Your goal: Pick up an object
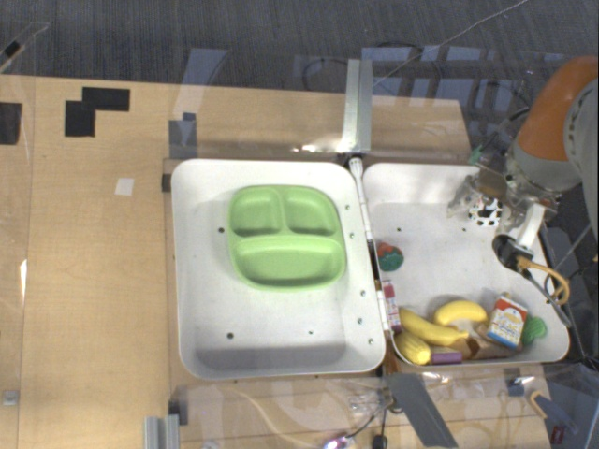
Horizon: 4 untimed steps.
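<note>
Gripper (487,209) sits at the far right side of the right bin (421,181); can't tell its opening, nothing visibly held. Candidates lie well below it in the near corner: two bananas (440,324), a small carton (506,322), a green item (533,328), all touching. Risk: that clutter against the bin wall blocks finger entry; the smooth curved bananas could slip or roll. A red-green piece (388,256), lower left, hugs the divider. The green sectioned plate (284,235), glossy plastic, is far left.

A pale wooden bench (84,279) bears two shallow white bins (201,279) (421,195) side by side.
</note>
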Motion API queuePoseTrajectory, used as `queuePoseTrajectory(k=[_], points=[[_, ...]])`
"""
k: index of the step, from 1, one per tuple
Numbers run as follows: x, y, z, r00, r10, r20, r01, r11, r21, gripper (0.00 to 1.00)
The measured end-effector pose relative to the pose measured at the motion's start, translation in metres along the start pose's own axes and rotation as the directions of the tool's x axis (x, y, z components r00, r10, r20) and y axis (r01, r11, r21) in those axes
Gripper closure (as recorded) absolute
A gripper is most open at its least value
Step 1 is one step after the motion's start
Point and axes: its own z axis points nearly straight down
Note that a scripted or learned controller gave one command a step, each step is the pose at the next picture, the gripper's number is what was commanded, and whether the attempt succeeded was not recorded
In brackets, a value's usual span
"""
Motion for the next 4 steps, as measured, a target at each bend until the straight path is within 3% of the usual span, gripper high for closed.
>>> queuePoseTrajectory(k=[1, 2, 3, 4], points=[[0.035, -0.014, 0.050, 0.951, 0.309, 0.000, -0.309, 0.951, 0.002, 0.00], [0.073, -0.036, 0.057, 0.859, 0.512, -0.005, -0.512, 0.859, -0.003, 0.00], [0.075, -0.002, 0.059, 0.900, 0.436, -0.003, -0.436, 0.900, -0.003, 0.00], [0.078, 0.000, 0.045, 0.904, 0.428, -0.010, -0.428, 0.904, -0.009, 1.00]])
